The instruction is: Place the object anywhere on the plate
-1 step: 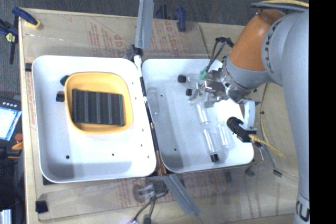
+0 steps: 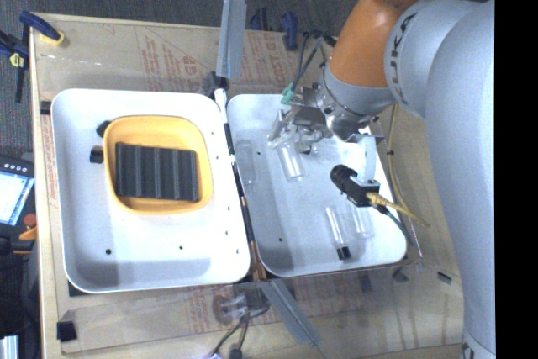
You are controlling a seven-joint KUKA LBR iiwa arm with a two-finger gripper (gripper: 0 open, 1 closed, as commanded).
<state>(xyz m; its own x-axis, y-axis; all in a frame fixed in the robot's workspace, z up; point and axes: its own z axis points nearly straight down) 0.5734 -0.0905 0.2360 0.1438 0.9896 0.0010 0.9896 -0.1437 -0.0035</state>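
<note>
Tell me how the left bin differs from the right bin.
The left bin holds a yellow plate with a dark ribbed centre; the right bin holds a small clear object instead. The gripper hangs over the right bin, not the left bin. Both are shallow and white.

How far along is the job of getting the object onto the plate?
Early, it seems. Done: the pincer is over the right bin, beside a clear piece. In hand: no grasp I can confirm. Left: grip it, carry it to the yellow plate in the left bin, set it down.
</note>
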